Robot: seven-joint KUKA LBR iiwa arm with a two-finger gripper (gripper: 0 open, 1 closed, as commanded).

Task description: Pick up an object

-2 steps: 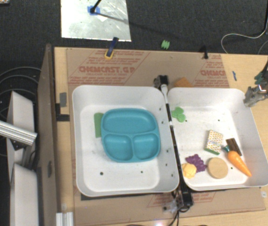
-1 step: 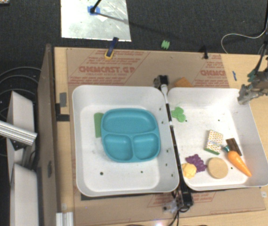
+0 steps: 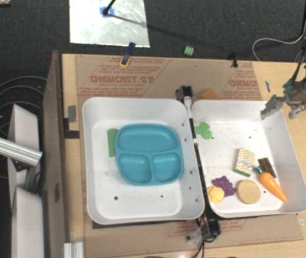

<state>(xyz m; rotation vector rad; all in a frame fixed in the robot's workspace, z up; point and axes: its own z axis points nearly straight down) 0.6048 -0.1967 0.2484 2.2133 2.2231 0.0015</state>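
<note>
Below the hand (image 3: 275, 107), whose opening I cannot tell, toy food lies in the right bin (image 3: 295, 160). Nearest is the patterned block (image 3: 244, 161), probably light and stiff; grip its flat sides.

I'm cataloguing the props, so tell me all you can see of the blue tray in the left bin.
The blue tray is a teal, plastic-looking plate with rounded corners and three compartments: one wide across the top, two smaller below. It lies flat, slightly turned, mid left bin, nothing in it. A green flat piece pokes out from under its left edge.
</note>
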